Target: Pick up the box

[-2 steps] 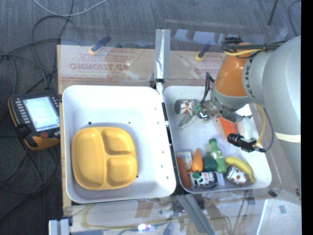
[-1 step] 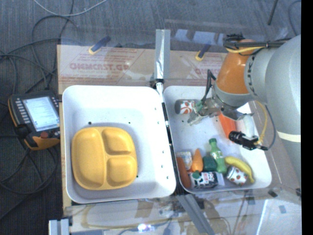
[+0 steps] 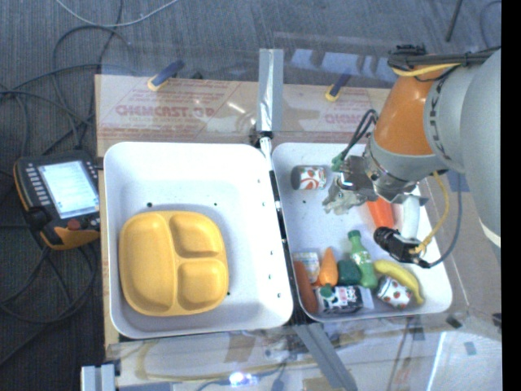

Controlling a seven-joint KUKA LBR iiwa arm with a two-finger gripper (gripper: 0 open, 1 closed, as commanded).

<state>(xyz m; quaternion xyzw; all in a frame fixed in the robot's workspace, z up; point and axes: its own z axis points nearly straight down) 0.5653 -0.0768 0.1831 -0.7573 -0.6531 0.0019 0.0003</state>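
The box (image 3: 340,298) is a small black-and-white carton lying at the front edge of the right bin (image 3: 285,218), just below a carrot (image 3: 327,265) and a green bottle (image 3: 359,261). My gripper (image 3: 342,192) hangs over the back half of that bin, well behind the box. It is just right of a small can (image 3: 309,177). Nothing shows in its grasp.
A banana (image 3: 400,274), a red-and-white item (image 3: 395,294), an orange piece (image 3: 378,212) and a white bottle (image 3: 408,215) crowd the right bin's right side. A thin reddish packet (image 3: 303,274) lies by the divider. The left bin (image 3: 187,157) holds a yellow divided tray (image 3: 172,261).
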